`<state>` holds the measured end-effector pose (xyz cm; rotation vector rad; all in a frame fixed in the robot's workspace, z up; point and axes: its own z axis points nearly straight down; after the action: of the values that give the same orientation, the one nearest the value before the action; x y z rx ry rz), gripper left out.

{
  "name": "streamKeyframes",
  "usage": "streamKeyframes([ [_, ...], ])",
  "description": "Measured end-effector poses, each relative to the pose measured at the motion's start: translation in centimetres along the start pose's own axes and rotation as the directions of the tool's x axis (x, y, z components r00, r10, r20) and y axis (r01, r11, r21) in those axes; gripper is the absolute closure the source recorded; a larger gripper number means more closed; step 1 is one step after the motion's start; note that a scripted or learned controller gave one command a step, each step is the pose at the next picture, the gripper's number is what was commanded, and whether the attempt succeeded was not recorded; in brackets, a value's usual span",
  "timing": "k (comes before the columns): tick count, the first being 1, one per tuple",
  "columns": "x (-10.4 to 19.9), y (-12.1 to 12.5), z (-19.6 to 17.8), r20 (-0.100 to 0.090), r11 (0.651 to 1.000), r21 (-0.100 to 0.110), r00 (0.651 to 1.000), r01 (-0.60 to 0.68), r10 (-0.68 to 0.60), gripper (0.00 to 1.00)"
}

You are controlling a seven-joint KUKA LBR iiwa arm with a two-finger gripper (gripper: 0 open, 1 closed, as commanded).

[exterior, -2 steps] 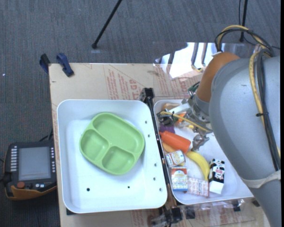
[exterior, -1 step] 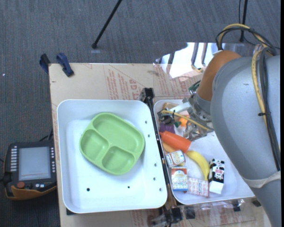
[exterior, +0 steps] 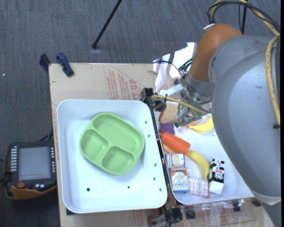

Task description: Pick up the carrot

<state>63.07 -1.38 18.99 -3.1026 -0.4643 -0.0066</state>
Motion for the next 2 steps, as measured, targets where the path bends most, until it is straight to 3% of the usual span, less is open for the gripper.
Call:
streamKeyframes([
  [1, -0.3, 0.1, 0.6, 0.012, 1.000, 0.001, 1.000, -0.004, 0.004, 0.00],
  [2, -4.3, 7.2, 6.4, 0.020, 1.000, 0.002, 1.000, -0.016, 0.016, 0.00],
])
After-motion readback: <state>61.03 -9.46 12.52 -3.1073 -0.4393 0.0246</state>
